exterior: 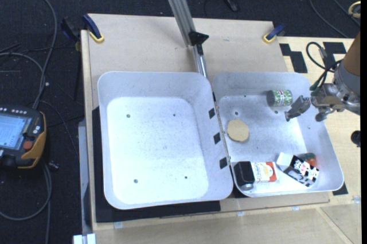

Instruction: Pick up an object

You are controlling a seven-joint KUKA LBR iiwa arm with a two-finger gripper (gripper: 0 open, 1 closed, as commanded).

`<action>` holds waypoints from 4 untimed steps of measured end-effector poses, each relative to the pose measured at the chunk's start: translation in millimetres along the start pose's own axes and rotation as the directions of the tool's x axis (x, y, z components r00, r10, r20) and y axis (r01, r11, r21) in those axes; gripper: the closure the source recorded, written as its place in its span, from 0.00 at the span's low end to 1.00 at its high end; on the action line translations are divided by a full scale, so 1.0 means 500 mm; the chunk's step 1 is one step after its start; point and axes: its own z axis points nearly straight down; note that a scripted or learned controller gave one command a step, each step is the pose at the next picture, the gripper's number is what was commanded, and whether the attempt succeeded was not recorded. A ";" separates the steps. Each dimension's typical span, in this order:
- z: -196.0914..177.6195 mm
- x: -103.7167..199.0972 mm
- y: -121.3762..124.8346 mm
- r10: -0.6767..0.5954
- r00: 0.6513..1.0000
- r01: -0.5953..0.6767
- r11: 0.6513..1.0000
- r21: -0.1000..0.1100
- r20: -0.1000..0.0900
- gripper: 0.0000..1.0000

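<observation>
Several objects lie in the right bin point(321, 128); gripper point(307, 108) hovers, fingers spread, holding nothing, beside the green can point(280, 97). Next: descend, close.

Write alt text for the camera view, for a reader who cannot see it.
A robot arm's open pincer hovers over the right bin, beside a small green can. That bin also holds a tan disc and small packages along its near wall.

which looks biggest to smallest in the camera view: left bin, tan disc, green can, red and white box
1. left bin, by far the largest
2. red and white box
3. tan disc and green can: these look about alike, so I won't rank them.
</observation>
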 end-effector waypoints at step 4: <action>0.243 0.231 -0.110 -0.003 1.000 0.003 1.000 -0.006 0.001 0.00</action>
